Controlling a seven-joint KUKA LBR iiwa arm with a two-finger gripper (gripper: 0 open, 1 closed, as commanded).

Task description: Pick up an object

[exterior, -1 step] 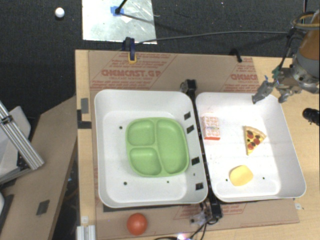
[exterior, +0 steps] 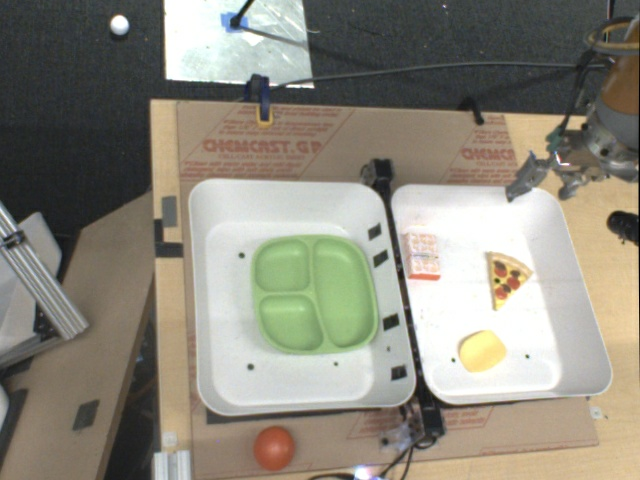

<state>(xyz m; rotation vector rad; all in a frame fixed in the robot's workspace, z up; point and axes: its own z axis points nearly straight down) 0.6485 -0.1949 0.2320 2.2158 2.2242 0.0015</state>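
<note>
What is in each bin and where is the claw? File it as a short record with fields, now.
left bin: shallow white bin holding a light green plastic divided plate
right bin: shallow white bin holding a small red-and-white carton, a toy pizza slice and a yellow rounded block
claw: two-finger claw, open, above the right bin's far right corner, holding nothing
outside bins: orange-red ball on the bench in front of the left bin

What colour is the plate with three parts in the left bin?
Light green. The plate shows best in the camera view, lying in the left bin.
</note>
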